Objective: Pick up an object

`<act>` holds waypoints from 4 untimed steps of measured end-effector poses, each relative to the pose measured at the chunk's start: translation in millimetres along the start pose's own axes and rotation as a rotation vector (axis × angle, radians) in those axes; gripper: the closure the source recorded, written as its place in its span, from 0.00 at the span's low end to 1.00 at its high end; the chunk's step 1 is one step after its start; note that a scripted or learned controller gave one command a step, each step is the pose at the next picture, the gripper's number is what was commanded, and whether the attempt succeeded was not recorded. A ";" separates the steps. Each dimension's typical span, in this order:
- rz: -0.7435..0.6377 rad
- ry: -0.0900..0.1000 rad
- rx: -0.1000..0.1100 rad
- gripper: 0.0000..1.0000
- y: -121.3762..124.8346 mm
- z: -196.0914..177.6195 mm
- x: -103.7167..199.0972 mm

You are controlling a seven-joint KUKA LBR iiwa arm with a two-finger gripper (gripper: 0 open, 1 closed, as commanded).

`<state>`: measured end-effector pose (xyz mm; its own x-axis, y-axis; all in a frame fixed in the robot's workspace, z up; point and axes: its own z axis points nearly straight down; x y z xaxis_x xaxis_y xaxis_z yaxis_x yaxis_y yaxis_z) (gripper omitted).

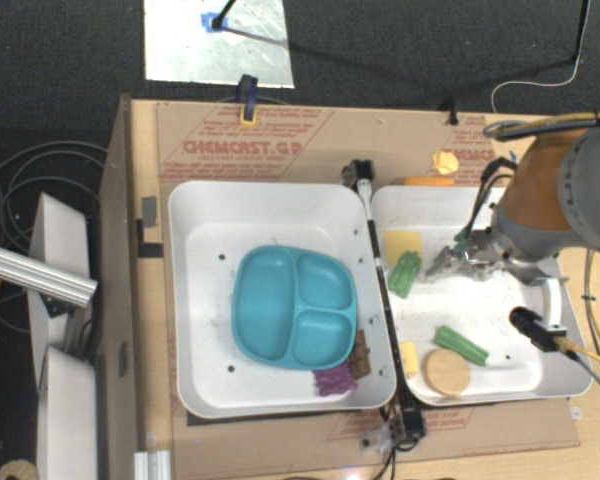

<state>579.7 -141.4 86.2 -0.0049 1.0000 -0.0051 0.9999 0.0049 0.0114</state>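
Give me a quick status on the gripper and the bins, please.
Gripper low in the right bin, nothing seen between its fingers. Nearest piece: green block just to its left, on the bin floor. Blue divided plate sits apart in the left bin.

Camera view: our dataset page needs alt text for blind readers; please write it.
A grey robot arm's tool hovers low in the right white bin, near a green oblong piece on a yellow square. The left white bin holds a teal divided plate.
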 end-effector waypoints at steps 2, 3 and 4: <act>-0.004 0.008 0.010 0.00 -72.9 1.3 8.9; -0.003 0.009 0.013 0.00 -93.5 -1.6 59.8; 0.005 0.004 0.009 0.00 -81.8 0.8 32.5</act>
<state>497.7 -109.3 84.2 -0.0002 1.0000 -0.0010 1.0000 0.0002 0.0023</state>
